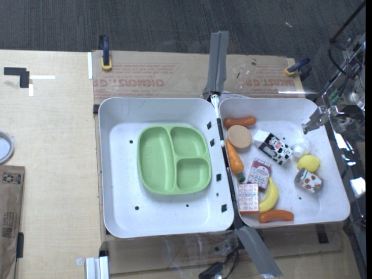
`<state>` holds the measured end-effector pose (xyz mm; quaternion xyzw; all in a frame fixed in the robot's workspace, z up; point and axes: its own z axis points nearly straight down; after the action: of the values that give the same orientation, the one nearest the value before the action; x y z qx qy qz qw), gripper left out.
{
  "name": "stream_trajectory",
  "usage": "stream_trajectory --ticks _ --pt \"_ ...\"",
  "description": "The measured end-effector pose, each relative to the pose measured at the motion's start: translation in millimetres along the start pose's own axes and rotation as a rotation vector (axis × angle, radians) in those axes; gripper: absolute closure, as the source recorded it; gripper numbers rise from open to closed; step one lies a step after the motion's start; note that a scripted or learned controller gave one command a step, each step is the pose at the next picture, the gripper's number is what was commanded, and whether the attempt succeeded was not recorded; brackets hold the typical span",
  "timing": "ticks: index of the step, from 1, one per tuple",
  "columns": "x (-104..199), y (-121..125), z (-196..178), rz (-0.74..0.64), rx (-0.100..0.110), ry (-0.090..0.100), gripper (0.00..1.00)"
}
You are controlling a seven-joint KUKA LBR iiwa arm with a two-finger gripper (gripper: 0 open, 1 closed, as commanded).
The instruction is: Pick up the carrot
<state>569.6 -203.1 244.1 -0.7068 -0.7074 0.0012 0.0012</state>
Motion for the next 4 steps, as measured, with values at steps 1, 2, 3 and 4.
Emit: stream_trajectory --ticks 1,2,3,4 --pt "31 -41 130 -0.085 -0.016 0.005 0.00" --pt "98 -50 147 -0.409 -0.017 -0.010 0.00" --pt "100 -49 138 -0.408 -0.015 -0.003 1.00" --pt "189 -57 53 -0.241 -0.002 -0.001 1.00"
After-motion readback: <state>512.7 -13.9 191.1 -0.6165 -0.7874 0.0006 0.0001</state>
